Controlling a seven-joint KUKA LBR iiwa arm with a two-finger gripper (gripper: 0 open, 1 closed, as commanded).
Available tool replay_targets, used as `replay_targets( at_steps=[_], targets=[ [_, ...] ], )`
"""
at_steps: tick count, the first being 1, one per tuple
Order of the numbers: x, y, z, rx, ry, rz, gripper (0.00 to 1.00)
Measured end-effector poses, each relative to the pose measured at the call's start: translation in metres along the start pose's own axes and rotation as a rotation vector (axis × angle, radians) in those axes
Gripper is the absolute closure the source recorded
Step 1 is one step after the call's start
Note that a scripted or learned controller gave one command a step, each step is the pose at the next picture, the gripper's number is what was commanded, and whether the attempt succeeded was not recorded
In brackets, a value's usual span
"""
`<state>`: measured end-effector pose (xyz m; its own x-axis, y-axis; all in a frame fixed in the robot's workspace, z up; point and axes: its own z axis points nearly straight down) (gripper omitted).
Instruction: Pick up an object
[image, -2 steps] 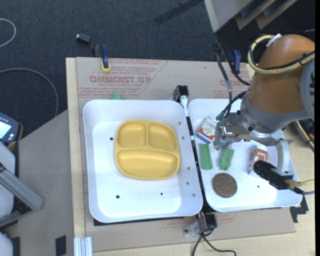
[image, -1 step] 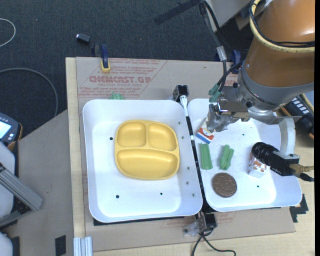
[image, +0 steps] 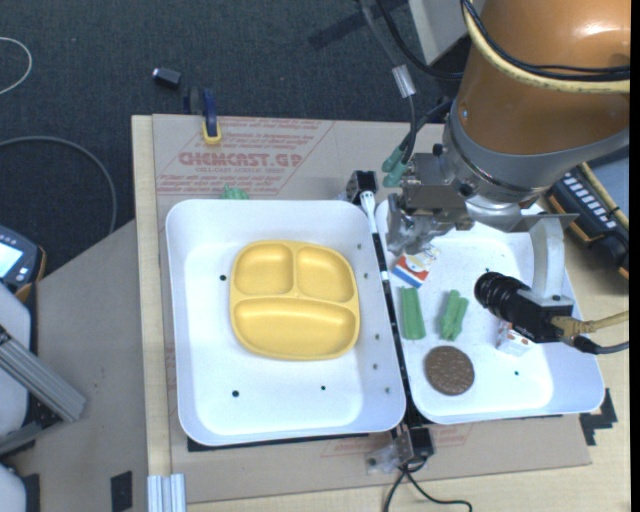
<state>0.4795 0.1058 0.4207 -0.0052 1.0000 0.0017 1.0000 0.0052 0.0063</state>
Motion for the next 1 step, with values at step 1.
replay_targets(
  at_steps=[1],
  targets=[
    [-0.0021, 0.0006, -0.0085, 0.001, -0.002, 0.003, 1.00]
  ],
)
